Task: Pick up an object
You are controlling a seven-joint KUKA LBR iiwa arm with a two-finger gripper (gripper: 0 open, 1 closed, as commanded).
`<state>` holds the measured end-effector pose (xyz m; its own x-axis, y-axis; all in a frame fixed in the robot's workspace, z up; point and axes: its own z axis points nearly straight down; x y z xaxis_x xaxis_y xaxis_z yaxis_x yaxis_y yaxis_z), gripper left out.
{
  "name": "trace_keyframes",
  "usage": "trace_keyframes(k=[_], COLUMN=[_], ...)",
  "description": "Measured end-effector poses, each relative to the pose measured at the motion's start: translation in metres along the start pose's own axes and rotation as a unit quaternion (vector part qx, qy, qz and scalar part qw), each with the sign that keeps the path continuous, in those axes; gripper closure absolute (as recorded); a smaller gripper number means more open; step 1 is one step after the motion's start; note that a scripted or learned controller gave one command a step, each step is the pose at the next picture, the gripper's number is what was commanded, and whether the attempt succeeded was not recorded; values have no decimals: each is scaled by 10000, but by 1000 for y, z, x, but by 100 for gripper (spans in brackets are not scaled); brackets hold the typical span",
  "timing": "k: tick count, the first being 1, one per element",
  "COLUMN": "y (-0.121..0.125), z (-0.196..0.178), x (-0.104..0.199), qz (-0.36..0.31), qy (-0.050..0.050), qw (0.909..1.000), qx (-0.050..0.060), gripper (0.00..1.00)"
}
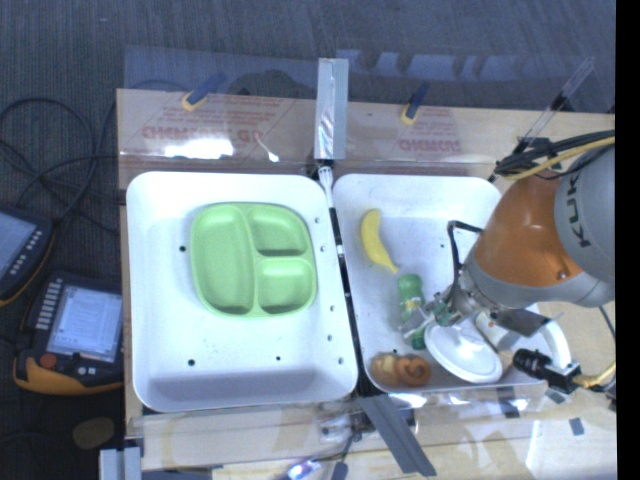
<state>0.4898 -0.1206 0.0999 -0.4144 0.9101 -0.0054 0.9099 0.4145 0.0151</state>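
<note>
Where cables trail, grey carpet (300, 18).

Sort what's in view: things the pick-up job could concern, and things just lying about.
Job: gripper, green bottle, banana, brown pastry, white dish, right bin.

Lying about: green divided plate, left bin, tablet, cables.
</note>
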Motion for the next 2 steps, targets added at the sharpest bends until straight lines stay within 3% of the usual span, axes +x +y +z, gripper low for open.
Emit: trace_keyframes(k=[1,2], y=[78,66], z=[-82,-99], x=[11,-11], qz=[1760,2006], qy=[6,5], qw=[9843,9796], qx=[94,95], gripper=[100,100])
